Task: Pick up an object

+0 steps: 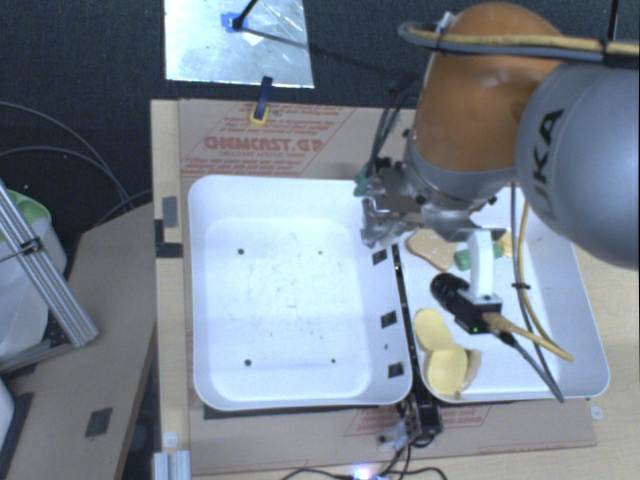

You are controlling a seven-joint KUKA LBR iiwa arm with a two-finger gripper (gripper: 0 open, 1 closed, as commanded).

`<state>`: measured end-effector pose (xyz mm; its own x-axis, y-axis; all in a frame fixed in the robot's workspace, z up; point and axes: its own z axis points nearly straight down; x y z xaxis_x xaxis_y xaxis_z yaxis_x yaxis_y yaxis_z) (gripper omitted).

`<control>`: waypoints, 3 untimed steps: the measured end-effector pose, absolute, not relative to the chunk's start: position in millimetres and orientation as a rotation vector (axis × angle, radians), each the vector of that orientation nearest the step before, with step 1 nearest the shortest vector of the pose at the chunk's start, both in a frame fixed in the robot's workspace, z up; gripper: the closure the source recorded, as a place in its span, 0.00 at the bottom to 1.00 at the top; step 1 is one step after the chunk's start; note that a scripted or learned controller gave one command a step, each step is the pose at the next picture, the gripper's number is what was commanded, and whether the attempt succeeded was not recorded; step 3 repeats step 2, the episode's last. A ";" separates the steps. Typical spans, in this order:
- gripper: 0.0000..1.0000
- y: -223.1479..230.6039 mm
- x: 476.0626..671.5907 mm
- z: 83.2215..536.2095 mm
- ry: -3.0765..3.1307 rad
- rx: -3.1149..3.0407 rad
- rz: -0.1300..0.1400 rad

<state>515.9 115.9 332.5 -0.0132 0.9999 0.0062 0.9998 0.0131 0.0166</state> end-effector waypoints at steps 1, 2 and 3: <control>1.00 144.4 548.2 173.8 2.232 2.220 -0.016; 1.00 126.0 534.3 499.1 2.219 2.209 0.029; 1.00 126.0 534.3 499.1 2.219 2.209 0.029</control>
